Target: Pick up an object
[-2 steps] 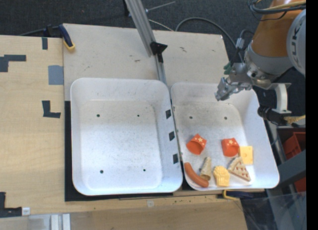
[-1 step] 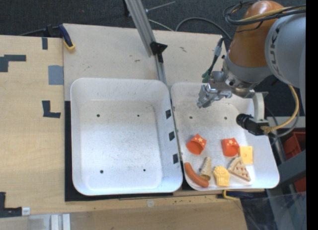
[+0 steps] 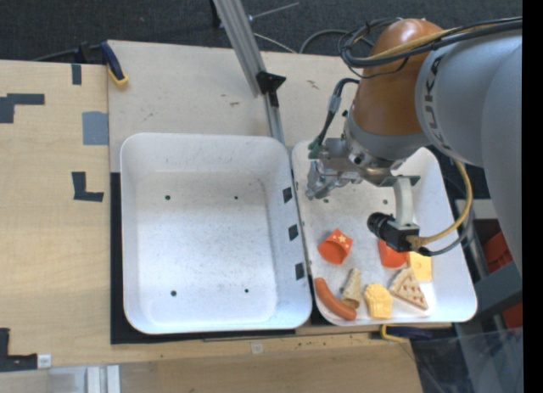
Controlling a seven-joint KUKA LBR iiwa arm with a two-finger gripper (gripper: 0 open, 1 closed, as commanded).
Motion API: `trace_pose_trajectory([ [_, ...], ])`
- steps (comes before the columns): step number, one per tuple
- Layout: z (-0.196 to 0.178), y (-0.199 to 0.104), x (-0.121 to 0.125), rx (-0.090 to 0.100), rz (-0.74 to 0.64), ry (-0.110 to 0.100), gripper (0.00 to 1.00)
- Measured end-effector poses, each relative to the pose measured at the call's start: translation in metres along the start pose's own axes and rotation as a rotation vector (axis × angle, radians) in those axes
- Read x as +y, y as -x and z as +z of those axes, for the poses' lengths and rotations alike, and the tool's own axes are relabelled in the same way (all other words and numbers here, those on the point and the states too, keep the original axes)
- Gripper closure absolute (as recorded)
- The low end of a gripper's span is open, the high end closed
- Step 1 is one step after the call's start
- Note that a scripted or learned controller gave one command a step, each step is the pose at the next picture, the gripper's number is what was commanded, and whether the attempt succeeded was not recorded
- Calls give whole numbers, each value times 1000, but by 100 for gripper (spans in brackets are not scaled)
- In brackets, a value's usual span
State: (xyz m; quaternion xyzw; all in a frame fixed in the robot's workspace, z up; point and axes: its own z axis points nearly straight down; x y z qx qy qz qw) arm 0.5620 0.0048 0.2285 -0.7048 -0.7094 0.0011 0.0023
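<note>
- White plastic left bin (image 3: 204,230) sits on the table (image 3: 51,213) with nothing of the task's items in it; its floor is speckled.
- Right bin (image 3: 450,298) carries all candidates, grouped toward its near end.
- Red sausage-shaped toy (image 3: 336,300) lies at the bin's near left corner, just beside a small tan cone-like piece (image 3: 351,282). Judged light, rigid and smooth; best gripped across its narrow width at mid-length.
- Orange cup-like toy (image 3: 336,246) lies apart from the rest, the clearest target. Judged light, hollow plastic, possibly slippery; grip across its body.
- Gripper (image 3: 319,183) hangs over the far left of the right bin, above and apart from the toys; whether it is open or closed cannot be told, and nothing is seen in it.
- Yellow lumpy piece (image 3: 378,301), a pizza-like wedge (image 3: 410,290) and a yellow block (image 3: 420,266) crowd together; fingers risk nudging neighbours there.
</note>
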Motion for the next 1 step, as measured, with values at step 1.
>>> trace_pose_trajectory([
  [1,11,-54,-16,0,0,0,100],
])
